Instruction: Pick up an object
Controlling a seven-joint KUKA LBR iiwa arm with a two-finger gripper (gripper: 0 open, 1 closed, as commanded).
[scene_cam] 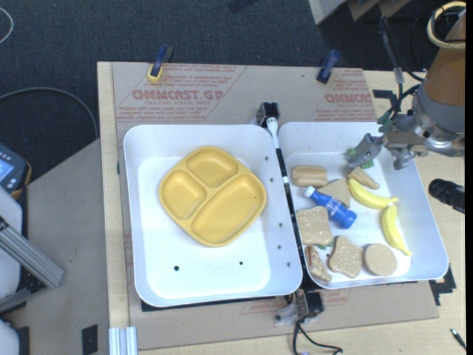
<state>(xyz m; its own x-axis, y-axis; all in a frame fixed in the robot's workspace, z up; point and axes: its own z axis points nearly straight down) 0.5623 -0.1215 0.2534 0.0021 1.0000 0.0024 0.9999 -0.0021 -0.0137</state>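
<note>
The right bin [429, 198] holds several toy foods: a tan bread roll [309, 174], a blue bottle [332, 205] lying on its side, two yellow bananas [372, 195] [395, 229], toast slices [314, 225] [344, 257], a round cookie [380, 259] and a small tan wedge [363, 177]. My gripper [382, 155] hangs over the far part of this bin, just above the wedge and the upper banana. It is open, one finger [363, 151] to the left, and nothing sits between the fingers.
The left bin [148, 198] carries a yellow divided plate [213, 195]. A black divider rail [281, 176] runs between the two bins. Blue clamps [158, 62] [328, 65] grip the board's far edge.
</note>
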